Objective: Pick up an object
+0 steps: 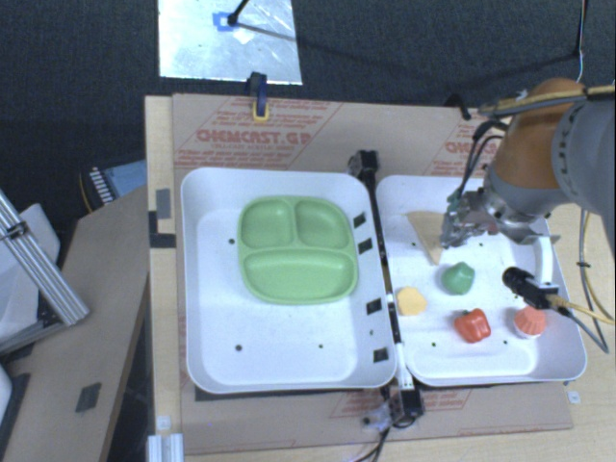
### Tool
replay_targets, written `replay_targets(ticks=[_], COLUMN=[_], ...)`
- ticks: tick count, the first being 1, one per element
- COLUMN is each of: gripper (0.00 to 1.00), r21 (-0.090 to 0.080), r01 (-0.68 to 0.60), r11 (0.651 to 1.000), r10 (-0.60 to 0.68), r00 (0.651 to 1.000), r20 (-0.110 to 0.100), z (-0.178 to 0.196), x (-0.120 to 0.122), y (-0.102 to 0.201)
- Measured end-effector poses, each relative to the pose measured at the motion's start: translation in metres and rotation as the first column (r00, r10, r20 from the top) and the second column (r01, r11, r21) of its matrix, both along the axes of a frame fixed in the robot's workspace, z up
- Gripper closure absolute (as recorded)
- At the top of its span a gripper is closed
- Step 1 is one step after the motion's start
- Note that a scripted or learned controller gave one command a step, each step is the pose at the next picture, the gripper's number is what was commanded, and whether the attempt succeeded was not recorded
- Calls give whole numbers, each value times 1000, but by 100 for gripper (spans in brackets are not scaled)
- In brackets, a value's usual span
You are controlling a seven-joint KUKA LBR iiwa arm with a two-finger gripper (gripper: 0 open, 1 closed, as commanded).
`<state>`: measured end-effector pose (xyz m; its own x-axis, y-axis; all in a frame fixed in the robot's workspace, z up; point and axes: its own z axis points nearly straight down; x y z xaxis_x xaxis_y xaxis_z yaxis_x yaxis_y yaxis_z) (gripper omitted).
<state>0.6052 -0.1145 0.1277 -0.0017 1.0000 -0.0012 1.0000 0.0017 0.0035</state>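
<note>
Camera view: the gripper [459,231] hangs low in the right bin [558,359] — whether it is clenched or released cannot be told — just above a green toy [458,278], with a tan wedge [423,231] beside it

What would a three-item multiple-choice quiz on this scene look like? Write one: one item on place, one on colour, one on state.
1. Where does the green divided plate lie?
A. left bin
B. right bin
C. on the cardboard

2. What colour is the small item nearest the divider in the right bin?
A. blue
B. yellow
C. black

3. How does the gripper stand?
A. parked over the left bin
B. low in the right bin, above the green item
C. outside both bins

Answers: 1 A, the plate sits on the left bin's floor. 2 B, the yellow piece lies beside the divider. 3 B, it hangs just above the green item.
</note>
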Motion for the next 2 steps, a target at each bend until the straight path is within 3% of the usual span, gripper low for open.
replay_targets(ticks=[2], gripper=[100], r21=[0], r01=[-3], r11=[1000], r10=[3], r00=[1000], r20=[3], z=[108], x=[7], y=[3])
